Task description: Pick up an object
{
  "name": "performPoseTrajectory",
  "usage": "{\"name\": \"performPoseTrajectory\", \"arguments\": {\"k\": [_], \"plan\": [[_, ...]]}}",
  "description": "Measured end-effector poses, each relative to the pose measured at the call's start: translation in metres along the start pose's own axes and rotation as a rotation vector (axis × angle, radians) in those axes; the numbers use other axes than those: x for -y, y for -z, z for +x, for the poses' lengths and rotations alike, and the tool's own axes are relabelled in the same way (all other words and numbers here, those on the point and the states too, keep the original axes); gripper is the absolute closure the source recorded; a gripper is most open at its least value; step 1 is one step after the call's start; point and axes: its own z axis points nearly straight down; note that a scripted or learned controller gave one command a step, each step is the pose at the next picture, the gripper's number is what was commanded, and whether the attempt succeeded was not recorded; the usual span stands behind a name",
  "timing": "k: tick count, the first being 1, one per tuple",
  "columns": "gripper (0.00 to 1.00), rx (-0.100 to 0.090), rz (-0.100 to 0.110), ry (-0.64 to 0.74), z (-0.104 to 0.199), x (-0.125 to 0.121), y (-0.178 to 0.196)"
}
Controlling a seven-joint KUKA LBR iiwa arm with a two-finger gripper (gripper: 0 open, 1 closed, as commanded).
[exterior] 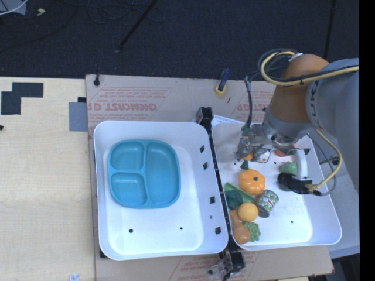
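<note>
My gripper (251, 151) hangs low over the back of the right bin (310, 230), just behind an orange pumpkin (252, 181). A small orange bit shows right by its tip, and I cannot tell whether it is held. In front of the pumpkin lie a dark green vegetable (233, 194), a striped can (268, 202) on its side, an orange ball (248, 212), a broccoli floret (253, 231) and another orange piece (239, 235). A small green item (288, 168) and a red one (282, 153) lie to the gripper's right.
The left bin (117, 239) holds a blue divided plate (144, 173). A black divider rail (212, 168) separates the two bins. The arm comes in from the right above the right bin's back corner.
</note>
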Motion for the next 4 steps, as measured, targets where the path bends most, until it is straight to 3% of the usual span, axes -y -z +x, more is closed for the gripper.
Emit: {"name": "performPoseTrajectory", "arguments": {"k": [1,2,3,4], "plan": [[1.00,0.000,-0.004,0.006,-0.001,-0.010,0.059],[1.00,0.000,0.000,0.006,-0.002,-0.010,0.088],[1.00,-0.002,0.004,0.009,0.048,-0.006,0.076],[1.00,-0.003,0.002,0.012,0.105,0.001,0.096]]}}
